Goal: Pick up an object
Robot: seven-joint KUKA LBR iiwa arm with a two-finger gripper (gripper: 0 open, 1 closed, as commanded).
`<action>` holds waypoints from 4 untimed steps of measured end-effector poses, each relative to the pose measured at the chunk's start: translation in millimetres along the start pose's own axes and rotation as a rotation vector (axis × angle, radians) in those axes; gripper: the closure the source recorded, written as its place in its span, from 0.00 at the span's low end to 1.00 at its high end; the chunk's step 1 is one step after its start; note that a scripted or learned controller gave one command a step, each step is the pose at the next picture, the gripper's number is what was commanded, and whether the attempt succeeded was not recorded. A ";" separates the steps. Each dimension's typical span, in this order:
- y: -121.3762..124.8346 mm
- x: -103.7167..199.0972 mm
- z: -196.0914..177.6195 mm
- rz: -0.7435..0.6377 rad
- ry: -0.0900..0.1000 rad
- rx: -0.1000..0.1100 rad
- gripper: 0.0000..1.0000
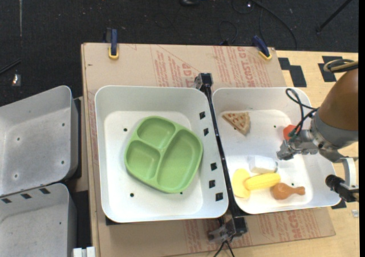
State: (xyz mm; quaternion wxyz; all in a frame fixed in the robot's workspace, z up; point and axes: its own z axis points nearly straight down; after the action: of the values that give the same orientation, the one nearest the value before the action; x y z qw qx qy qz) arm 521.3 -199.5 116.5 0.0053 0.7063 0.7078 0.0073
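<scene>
The right bin held the candidate objects. A yellow banana lay near the bin's lower edge, resting across a pale yellow flat piece at its left end. Just right of the banana lay an orange-brown drumstick-shaped toy, near the banana's right end but apart from it. A small white block sat just above the banana. A tan pizza-slice-shaped toy lay well apart from these, in the upper left part of the same bin.

The gripper was positioned over the right part of the right bin, above and to the right of the banana and the white block. A small red-orange part showed just above it. How far the fingers stood apart could not be determined from this view, and no object was seen between them. The arm entered from the right side of the frame, with its orange band at the right edge and a black cable looping above the wrist.

The left bin held a green divided plate with three compartments, lying flat near the bin's centre. A black divider strip ran between the two bins. Both bins rested on a brown table, with two blue-and-yellow clamps at its upper edge. White trays lay at the left of the frame.
</scene>
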 end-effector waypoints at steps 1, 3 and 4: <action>-2.4 2.7 -61.7 -0.001 -0.005 0.014 1.00; 2.5 2.5 -168.3 -0.001 -0.006 0.011 1.00; 2.2 49.0 -163.8 -0.004 -0.002 0.018 1.00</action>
State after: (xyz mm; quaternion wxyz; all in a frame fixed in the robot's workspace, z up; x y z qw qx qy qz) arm 520.6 -150.9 280.4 -0.0002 0.7048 0.7094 0.0002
